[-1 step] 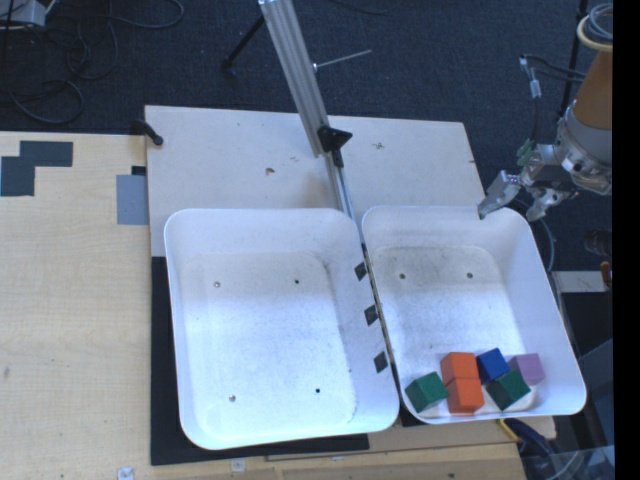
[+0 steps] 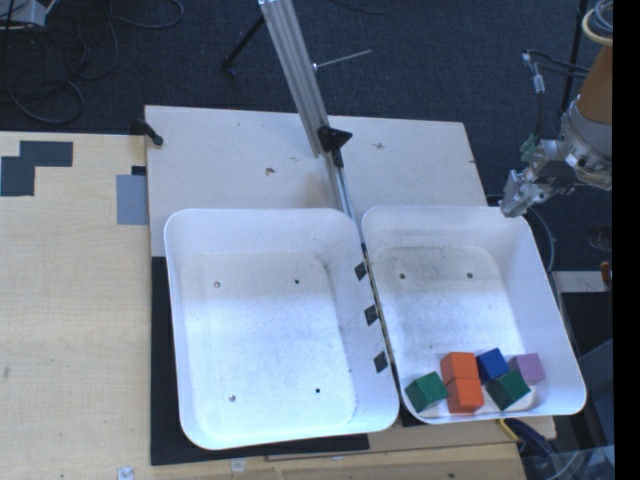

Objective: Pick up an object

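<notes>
Several small blocks lie clustered at the near edge of the right bin [image 2: 520, 258]: a green block [image 2: 426, 390], an orange block [image 2: 462, 381], a blue block [image 2: 491, 363], a dark green block [image 2: 508, 389] and a purple block [image 2: 528, 368]. My gripper [image 2: 516, 198] hangs at the far right, just above the right bin's far right corner, well away from the blocks. Nothing shows between its fingers.
The left bin [image 2: 180, 268] sits beside the right one, with black clips along the shared rim. A slanted aluminium bar [image 2: 300, 78] rises behind the bins. A wooden tabletop lies to the left, and cables trail on the dark floor behind.
</notes>
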Available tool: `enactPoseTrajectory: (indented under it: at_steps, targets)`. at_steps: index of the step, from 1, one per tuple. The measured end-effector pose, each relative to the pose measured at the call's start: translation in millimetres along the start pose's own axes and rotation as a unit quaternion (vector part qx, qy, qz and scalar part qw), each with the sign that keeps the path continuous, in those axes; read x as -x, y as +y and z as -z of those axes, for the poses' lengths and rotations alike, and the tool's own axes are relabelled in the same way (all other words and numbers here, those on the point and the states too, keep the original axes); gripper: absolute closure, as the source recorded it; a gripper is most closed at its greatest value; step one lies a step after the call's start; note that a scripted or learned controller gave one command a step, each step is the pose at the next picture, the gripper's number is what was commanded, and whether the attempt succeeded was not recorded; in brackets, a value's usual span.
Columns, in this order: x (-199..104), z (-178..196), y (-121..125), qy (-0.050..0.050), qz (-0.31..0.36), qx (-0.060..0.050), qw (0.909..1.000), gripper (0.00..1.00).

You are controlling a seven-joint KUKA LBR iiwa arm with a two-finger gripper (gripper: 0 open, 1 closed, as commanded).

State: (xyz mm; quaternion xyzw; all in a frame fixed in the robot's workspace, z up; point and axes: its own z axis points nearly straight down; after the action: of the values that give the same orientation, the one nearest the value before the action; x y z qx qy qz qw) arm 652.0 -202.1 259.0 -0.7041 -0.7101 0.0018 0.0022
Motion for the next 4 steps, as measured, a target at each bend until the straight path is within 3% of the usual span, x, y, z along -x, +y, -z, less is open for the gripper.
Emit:
enactPoseTrajectory:
  at_steps: [1, 2, 3, 4]
  targets:
    - [-59.1, 21.5, -36.0, 0.001, -0.002, 0.002, 1.0, 1.0]
    - [-119.6, -0.4, -43.2, 0.001, -0.002, 0.0, 1.0, 1.0]
    - [-142.9, 52.5, -74.5, 0.0, -0.003, 0.004, 1.0, 1.0]
    - [-142.9, 100.3, -101.0, 0.0, -0.004, 0.005, 1.0, 1.0]
